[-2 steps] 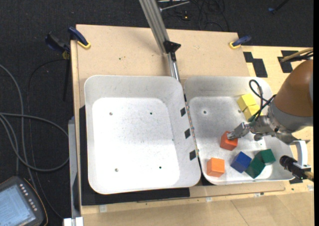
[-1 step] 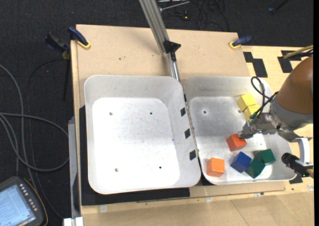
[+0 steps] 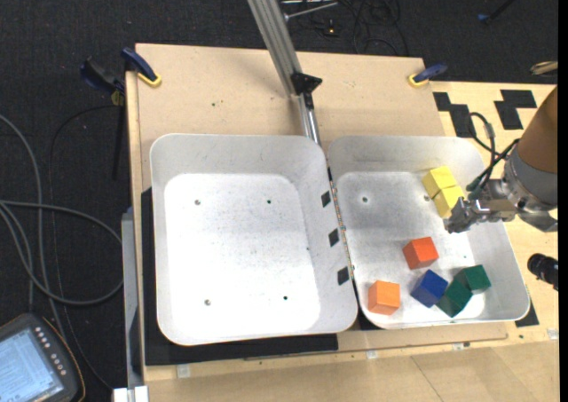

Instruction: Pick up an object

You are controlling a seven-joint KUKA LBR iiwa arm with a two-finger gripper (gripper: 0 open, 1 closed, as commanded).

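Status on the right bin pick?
Hand low in right bin, beside yellow block; grip unclear. Orange, blue, green blocks loose nearby.

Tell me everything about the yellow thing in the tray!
The yellow thing looks like two small bright yellow blocks stuck together, smooth and solid. It lies on the floor of the right bin, near the far right side. The gripper is right against its near end; whether it grips it is unclear.

Two bins are set side by side on the desk [image 3: 231,94]. Six blocks lie in the right bin [image 3: 373,214], toward its right and near sides.
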